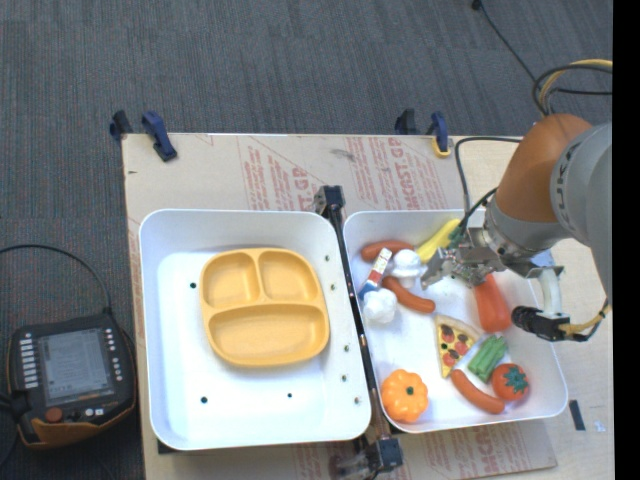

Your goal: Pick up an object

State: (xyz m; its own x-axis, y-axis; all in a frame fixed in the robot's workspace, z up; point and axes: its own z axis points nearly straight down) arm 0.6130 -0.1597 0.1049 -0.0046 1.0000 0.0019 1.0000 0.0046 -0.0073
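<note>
while my gripper [447, 265] hangs low over the right bin [556, 368], i cannot tell what it has. under it lie toy foods: sausage [411, 295], pizza slice [456, 342], pumpkin [405, 394], tomato [510, 381], banana [438, 238]. the left bin [165, 368] holds a yellow divided plate [265, 303]. my wrist hides part of the pile.

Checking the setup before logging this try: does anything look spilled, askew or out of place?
Nothing stands out. The toy foods sit jumbled but inside the right bin, the yellow divided plate lies flat in the left bin, and the gripper hangs over the toys.
</note>
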